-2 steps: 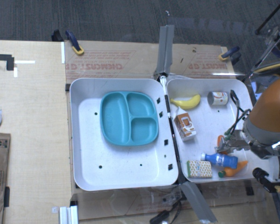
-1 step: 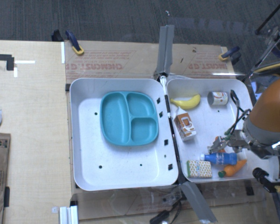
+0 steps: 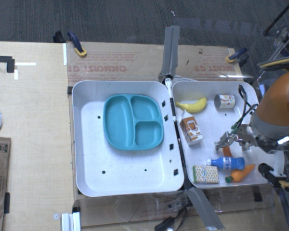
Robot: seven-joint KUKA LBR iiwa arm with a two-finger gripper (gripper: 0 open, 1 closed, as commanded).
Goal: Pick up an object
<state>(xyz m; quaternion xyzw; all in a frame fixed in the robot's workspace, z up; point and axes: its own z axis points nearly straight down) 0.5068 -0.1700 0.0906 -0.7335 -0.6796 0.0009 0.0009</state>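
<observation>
- The claw (image 3: pixel 225 141) hangs low in the right bin (image 3: pixel 209 91), just above the blue bottle (image 3: pixel 227 163); whether it is spread or pinching, I cannot tell.
- A small orange-red thing, perhaps a pepper (image 3: pixel 226 151), lies directly beneath it.
- The banana (image 3: pixel 192 105), can (image 3: pixel 225 101) and carton (image 3: pixel 191 131) lie apart.
- The left bin (image 3: pixel 91 172) holds a teal divided plate (image 3: pixel 133 121).

1. Two bins sit side by side on the table (image 3: pixel 29 129): the left bin (image 3: pixel 86 177) holds a divided plate (image 3: pixel 133 121).
2. In the right bin (image 3: pixel 202 93), a banana (image 3: pixel 192 105) and a can (image 3: pixel 225 101) lie at the far side.
3. A carton (image 3: pixel 191 131) lies nearer, by the left wall.
4. At the near side lie a box (image 3: pixel 205 174), a bottle (image 3: pixel 226 163) and a carrot (image 3: pixel 242 173).
5. The hand (image 3: pixel 227 141) hangs just behind the bottle.
</observation>
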